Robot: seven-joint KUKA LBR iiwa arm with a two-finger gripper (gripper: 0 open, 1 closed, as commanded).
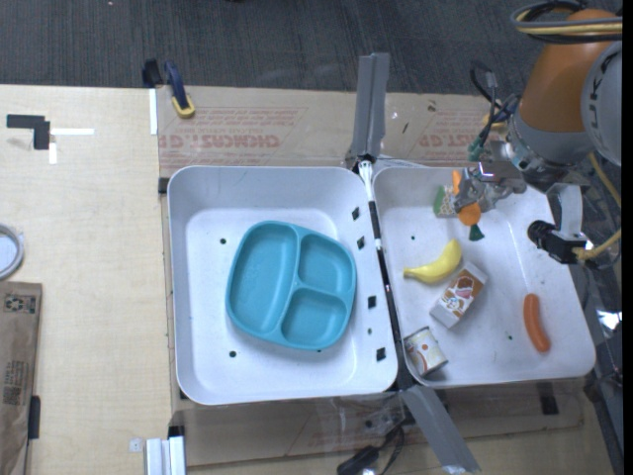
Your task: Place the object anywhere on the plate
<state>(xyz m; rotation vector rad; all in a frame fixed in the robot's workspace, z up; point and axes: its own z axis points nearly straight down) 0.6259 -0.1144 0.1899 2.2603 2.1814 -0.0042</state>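
Note:
A blue three-compartment plate (291, 285) lies in the left bin (198, 265) with nothing on it. My gripper (471, 198) hangs over the back of the right bin (514, 354), directly above a small orange carrot-like toy with a green tip (471, 216). The toy shows just under the gripper's end, and the wrist hides how the two meet. A yellow banana (436, 263) lies a little in front of the gripper.
The right bin also holds a small brown-and-white carton (459, 298), a can (425, 351) at the front left corner and an orange sausage (536, 323) at the right. A grey divider post (371, 107) rises between the bins. The arm's orange band (559, 77) looms over the back right.

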